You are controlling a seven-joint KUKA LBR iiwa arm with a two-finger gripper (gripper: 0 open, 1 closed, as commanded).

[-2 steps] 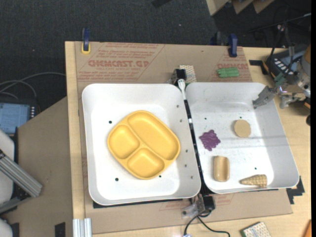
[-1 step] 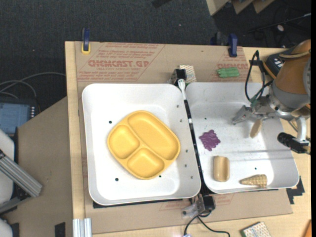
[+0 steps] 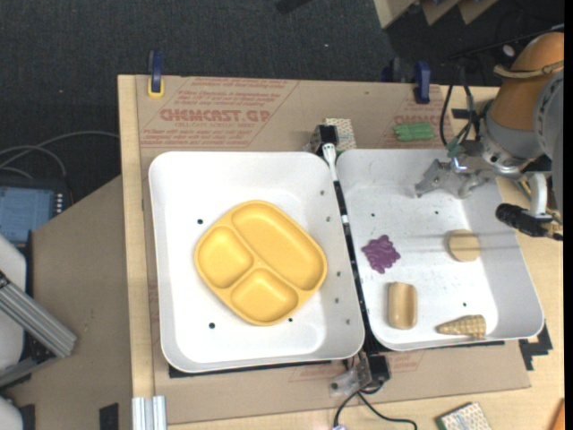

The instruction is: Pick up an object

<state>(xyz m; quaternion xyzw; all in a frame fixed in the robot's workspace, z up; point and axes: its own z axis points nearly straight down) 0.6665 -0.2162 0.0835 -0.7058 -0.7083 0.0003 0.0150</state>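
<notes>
The grey arm with its orange band [image 3: 537,61] enters at the right edge, where much of it is cut off, and its two-finger gripper [image 3: 445,179] hangs over the far end of the right shallow white bin [image 3: 430,339]. The metal fingers [image 3: 428,183] spread downward and apart, with nothing between them; their tips are small and blurred against the white floor, so whether they touch the bin cannot be told.

All four loose things lie in that right bin, nearer than the gripper. A purple, lumpy, grape-like cluster [image 3: 381,253] sits toward the bin's left wall. A tan rounded block [image 3: 463,245] lies to the right of the cluster, well below the gripper. A tan cylinder resembling a bread roll [image 3: 402,305] stands near the cluster, toward the bin's near rim. A tan ridged cone [image 3: 463,327] lies on its side just right of the cylinder, close to the near rim.

The left shallow white bin [image 3: 179,330], touching the right bin's left wall, bears a yellow plastic three-compartment plate [image 3: 260,262]. A small green object [image 3: 414,133] rests on the cardboard beyond the right bin, too small to identify.
</notes>
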